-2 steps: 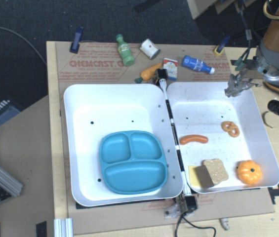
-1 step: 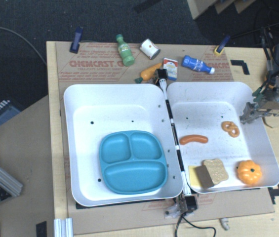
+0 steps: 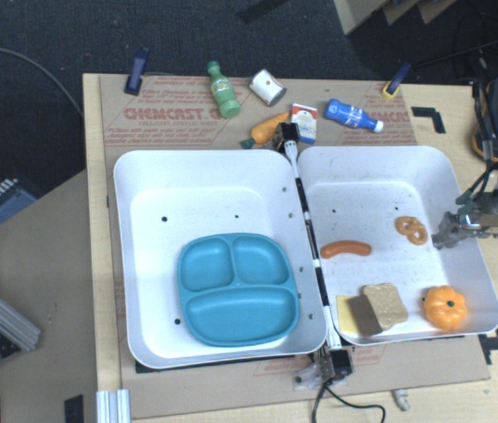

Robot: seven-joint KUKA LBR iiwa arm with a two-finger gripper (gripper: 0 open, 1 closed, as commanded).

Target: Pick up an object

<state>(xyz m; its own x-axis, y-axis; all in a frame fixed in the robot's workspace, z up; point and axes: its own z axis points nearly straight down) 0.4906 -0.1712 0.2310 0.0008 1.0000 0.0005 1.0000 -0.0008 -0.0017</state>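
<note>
Gripper [image 3: 449, 233]: hanging at the right bin's [image 3: 381, 161] right edge, finger state not discernible. Pretzel [image 3: 412, 229]: lying just to its left, apart. Sausage [image 3: 345, 249]: lying mid-bin. Pumpkin [image 3: 444, 307], sandwich [image 3: 374, 309]: sitting along the near wall. Blue divided plate [image 3: 236, 288]: resting in the left bin [image 3: 143, 192]

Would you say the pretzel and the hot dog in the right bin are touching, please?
Apart. The camera view shows bare white bin floor between the pretzel and the hot dog; the pretzel lies up and to the right of it.
</note>
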